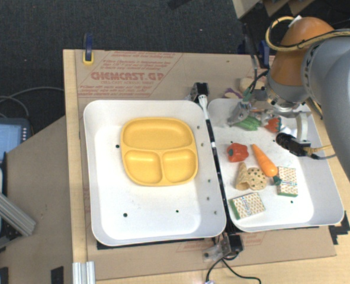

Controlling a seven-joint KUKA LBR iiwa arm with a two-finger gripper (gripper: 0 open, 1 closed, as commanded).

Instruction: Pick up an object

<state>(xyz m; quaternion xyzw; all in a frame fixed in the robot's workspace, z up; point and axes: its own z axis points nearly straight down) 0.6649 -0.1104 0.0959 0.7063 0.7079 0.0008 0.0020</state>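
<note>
yellow tray [159, 149], orange carrot [264, 160], perhaps red pepper [237, 152]

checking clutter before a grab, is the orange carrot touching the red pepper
Apart. The camera view shows bare white bin floor between the orange carrot and the red pepper.

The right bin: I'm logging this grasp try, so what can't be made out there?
- The tool, camera view: blurred and partly under the wrist, so its finger state is unclear.
- The green object: half covered by the tool, so contact is unclear.
- The small red object: mostly hidden by the wrist.
</note>
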